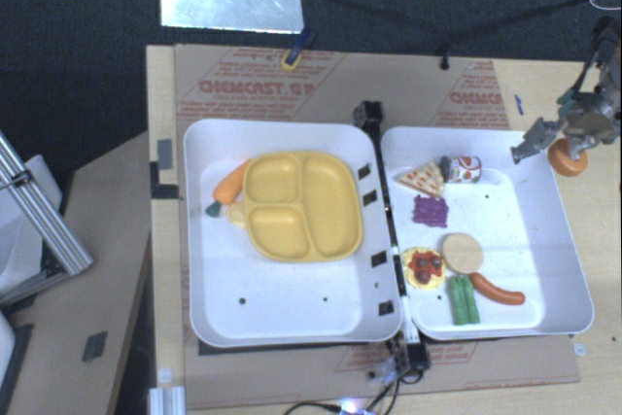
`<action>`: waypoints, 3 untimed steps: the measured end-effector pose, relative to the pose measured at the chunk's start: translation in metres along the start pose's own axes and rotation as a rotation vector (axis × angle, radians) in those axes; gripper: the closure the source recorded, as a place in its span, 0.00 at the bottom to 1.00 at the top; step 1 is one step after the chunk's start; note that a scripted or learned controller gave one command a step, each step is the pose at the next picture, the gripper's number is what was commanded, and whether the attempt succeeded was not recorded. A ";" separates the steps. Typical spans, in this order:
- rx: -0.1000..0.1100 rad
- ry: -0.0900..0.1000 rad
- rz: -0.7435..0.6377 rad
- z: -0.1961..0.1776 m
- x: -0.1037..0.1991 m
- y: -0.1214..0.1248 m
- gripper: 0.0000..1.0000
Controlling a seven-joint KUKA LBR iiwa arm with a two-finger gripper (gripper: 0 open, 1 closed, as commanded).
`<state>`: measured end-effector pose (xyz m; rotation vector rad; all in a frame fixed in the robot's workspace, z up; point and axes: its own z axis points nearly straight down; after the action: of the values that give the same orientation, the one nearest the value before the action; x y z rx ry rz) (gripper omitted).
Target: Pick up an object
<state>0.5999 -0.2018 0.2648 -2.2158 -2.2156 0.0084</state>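
In the left bin (209,296) a yellow tray (296,206) with 3 sections sits beside a carrot (230,182), likely as the drop spot. The right bin (549,292) holds the pickable toys: pizza slice (424,179), can (464,170), purple piece (430,210), round biscuit (463,253), sausage (498,290). The gripper (573,143) hangs at that bin's far right rim, with an orange ball (568,158) at its tip; I cannot tell whether it is gripped

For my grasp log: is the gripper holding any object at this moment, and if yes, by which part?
It cannot be told. The gripper is at the right bin's upper right edge, apart from the toy food there, and is too small and blurred to judge.
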 end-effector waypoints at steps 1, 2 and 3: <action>-0.012 -0.003 -0.003 -0.007 0.001 0.002 0.00; -0.008 -0.002 -0.002 0.053 -0.001 0.009 0.00; -0.007 -0.001 -0.001 0.102 -0.001 0.000 0.00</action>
<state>0.5987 -0.2030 0.1626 -2.2185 -2.2212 0.0018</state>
